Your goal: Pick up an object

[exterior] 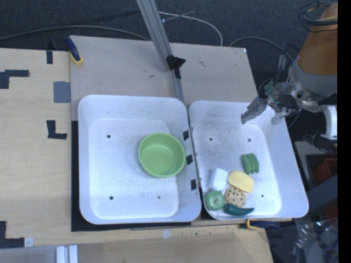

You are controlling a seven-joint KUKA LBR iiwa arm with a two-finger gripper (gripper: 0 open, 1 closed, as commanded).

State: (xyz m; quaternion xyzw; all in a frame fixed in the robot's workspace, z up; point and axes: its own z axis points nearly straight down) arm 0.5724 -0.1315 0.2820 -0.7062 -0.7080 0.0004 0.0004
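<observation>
We have the hand (263,111) poised over the far right corner of the right shallow white bin (285,169), and it holds nothing; its two grey fingers (251,114) look spread apart, though the slant of the view keeps us from saying how wide. The things we could pick lie crowded at the near edge of that bin, well apart from the hand: a small ridged green pickle-shaped piece (250,163), a yellow rounded piece (241,181), a white block (219,177), a tan speckled cookie-like disc (234,195), a round green ball-like piece (214,200) and a dark green pepper-like piece (239,209). The left shallow white bin (93,147) on the desk (33,147) holds a light green plastic bowl (161,154). We judge the green pickle-shaped piece the best target, since it sits a little clear of the others, while the rest touch or overlap. We should bring the hand toward the near side, centre it over that piece, turn the fingers across its short width, and come down straight so we do not nudge the yellow piece just beside it.
</observation>
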